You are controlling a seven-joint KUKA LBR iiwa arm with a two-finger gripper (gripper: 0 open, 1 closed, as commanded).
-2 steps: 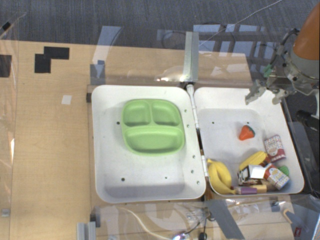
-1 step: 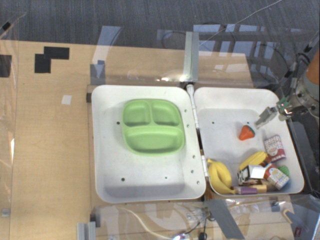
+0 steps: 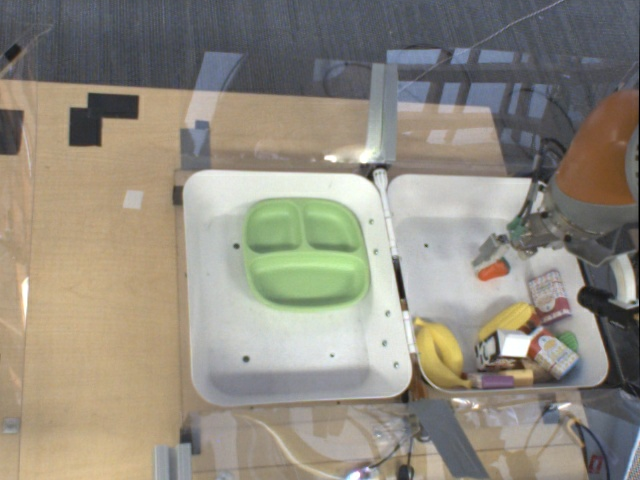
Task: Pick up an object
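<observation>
Hovering low in the right bin (image 3: pixel 440 208), the tool (image 3: pixel 497 251) is seen just above a small orange object (image 3: pixel 492 272), its opening possibly blurred beyond telling, nothing visibly gripped, so the object could be nudged aside by an off-centre closure.

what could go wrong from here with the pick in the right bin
1. The pincer sits right at a small orange object; such a small item could slip out or get nudged aside.
2. The other items, the bananas, a small red-and-white packet and a pile of packages, are crowded at the near side of the right bin, so a grasp there might catch two things or jam against the wall.
</observation>
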